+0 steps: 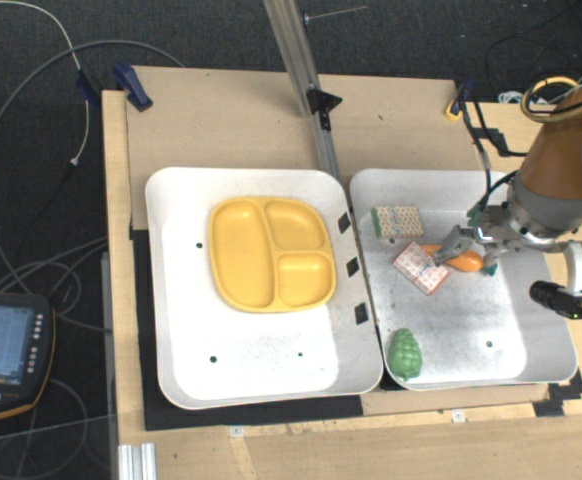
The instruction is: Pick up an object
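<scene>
Straddling an orange object point(463, 262), end effector point(465, 252) spread.

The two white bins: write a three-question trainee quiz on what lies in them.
1. True or false: the yellow three-compartment plastic tray lies in the left white bin.
2. Which object sits at the right white bin's near-left corner? A) green knobbly round object B) orange object C) small patterned packet
3. Fill in: the gripper is right by the ____ object.

Key: 1 true; 2 A; 3 orange.
</scene>
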{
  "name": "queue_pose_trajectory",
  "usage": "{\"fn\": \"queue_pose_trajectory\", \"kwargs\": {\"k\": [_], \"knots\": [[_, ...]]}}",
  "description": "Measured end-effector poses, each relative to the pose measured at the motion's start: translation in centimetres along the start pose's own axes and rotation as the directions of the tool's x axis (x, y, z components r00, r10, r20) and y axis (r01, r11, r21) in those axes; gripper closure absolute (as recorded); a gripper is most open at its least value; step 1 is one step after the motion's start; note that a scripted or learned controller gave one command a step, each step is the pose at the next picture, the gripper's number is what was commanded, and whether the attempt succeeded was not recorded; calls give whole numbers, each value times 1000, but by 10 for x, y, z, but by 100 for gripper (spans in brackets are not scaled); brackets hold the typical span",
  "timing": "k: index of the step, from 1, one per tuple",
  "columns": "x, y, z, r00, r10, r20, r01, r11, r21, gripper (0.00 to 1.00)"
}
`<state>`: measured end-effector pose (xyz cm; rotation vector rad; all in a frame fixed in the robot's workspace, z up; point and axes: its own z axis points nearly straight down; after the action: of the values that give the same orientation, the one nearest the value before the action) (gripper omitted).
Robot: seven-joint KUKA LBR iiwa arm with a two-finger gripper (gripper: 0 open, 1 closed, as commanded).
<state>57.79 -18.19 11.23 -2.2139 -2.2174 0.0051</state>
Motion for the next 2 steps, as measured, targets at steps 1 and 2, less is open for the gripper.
{"fn": "queue_pose_trajectory", "kwargs": {"k": [1, 2], "knots": [[0, 2, -15, 1000, 0, 2, 0, 1000, -9, 100], [0, 3, -59, 1000, 0, 5, 0, 1000, -14, 100]]}}
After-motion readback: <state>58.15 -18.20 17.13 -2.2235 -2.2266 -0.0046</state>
